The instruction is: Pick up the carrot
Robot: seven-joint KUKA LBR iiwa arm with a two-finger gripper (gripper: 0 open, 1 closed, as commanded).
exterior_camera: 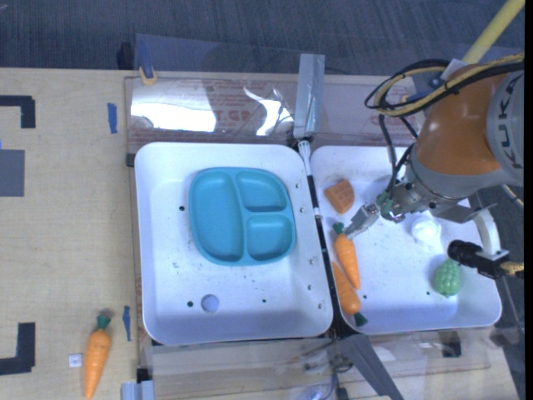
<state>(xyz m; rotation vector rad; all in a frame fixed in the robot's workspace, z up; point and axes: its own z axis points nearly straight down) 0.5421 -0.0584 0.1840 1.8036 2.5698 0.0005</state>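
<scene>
Two orange carrots lie along the left wall of the right bin (479, 311). The upper carrot (346, 258) has its green top pointing up-left. A second carrot (346, 292) lies just below it, partly under it. My gripper (363, 220) reaches in from the right and hangs low, just up and right of the upper carrot's green top. I see nothing held in it. A third carrot (97, 353) lies on the bench outside the bins, at the lower left.
A blue divided plate (242, 215) sits in the left bin (158, 248). The right bin also holds an orange-brown block (339, 195), a white object (425, 230) and a green leafy toy (446, 278). The grey ridge between the bins (315, 223) runs beside the carrots.
</scene>
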